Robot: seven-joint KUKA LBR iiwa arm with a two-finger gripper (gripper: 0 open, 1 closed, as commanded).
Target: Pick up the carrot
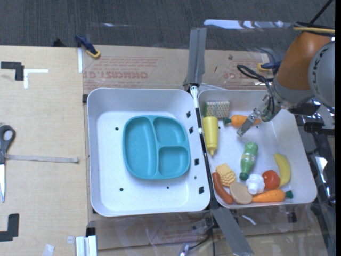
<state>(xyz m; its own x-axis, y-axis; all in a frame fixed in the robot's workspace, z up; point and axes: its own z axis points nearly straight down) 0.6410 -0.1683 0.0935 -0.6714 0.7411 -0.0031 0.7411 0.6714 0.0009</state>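
The bench [37, 116] carries two shallow white bins side by side. The left bin [106, 191] holds one teal divided plate [157, 147] with three compartments. All positions below are given relative to this plate.

The right bin [298, 148] sits to the right of the plate, across the divider. The grey arm with its orange band [298, 57] enters above that bin, well right of the plate. The gripper [253, 122] hangs over the bin's upper half; its finger spacing cannot be determined, and one small orange piece [238, 120] lies just beside its tip.

Cardboard [133, 68] beyond the plate carries printed red lettering, reversed and not legible.

Right-bin contents, counted:
- One carrot [270, 196], the task object, lies flat at the far lower right of the plate, against the bin's near wall.
- One banana [283, 168], right of the plate.
- One yellow bottle [211, 134], nearest the plate.
- One green bottle [248, 160].
- One sausage [220, 188].
- One tomato [270, 178].
- One corn piece [226, 173].
- One white garlic [255, 184].
- One tan round piece [241, 192].

One pair of scissors [4, 148] lies far left of the plate.
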